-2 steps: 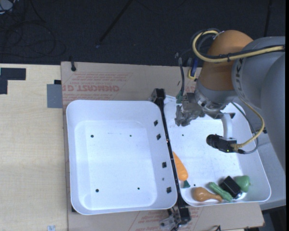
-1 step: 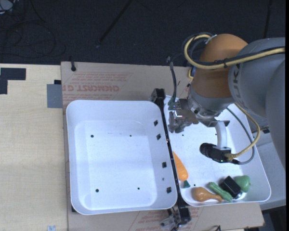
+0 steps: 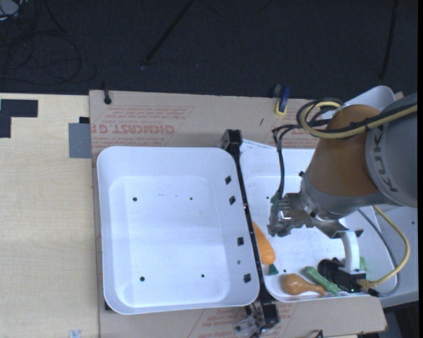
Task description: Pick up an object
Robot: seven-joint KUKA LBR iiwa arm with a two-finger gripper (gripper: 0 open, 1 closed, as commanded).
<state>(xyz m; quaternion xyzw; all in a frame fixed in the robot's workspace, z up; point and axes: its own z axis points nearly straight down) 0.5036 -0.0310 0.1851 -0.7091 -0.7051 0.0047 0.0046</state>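
Hovering tool point(image 3: 282, 220), carrot point(image 3: 263, 246) beside, clutter point(image 3: 329, 278) near

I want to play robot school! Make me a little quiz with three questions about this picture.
1. True or false: the gripper is over the right bin.
2. Which thing lies against the black divider between the bins?
A. the orange carrot-shaped toy
B. the tan pear-shaped toy
C. the green stick
3. Fill in the missing word: the left bin and the right bin are both the colour ____.

Key: 1 true; 2 A; 3 white.
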